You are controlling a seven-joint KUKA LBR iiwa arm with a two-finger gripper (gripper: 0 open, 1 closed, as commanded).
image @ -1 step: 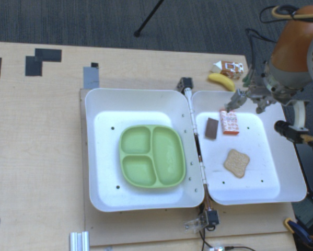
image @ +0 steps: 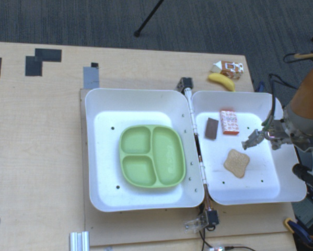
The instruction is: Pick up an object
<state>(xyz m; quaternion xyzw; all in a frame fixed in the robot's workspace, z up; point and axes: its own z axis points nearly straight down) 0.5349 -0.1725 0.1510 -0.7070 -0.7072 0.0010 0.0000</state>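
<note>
Hovering over the right bin [image: 287, 192], the gripper [image: 252, 140] sits just up and to the right of the toast slice [image: 236, 163], apart from it; whether it is spread or closed I cannot tell. Farther up from the toast lie a red-and-white box [image: 229, 122] and a brown bar [image: 211, 128]; left of it, the neighbouring bin [image: 93, 140] holds a green divided plate [image: 152, 157]

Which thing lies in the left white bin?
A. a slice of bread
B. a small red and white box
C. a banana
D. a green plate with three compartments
D: the green divided plate lies in the left bin, while the bread slice and the red and white box lie in the right bin, and the banana lies on the bench beyond the bins.
</note>
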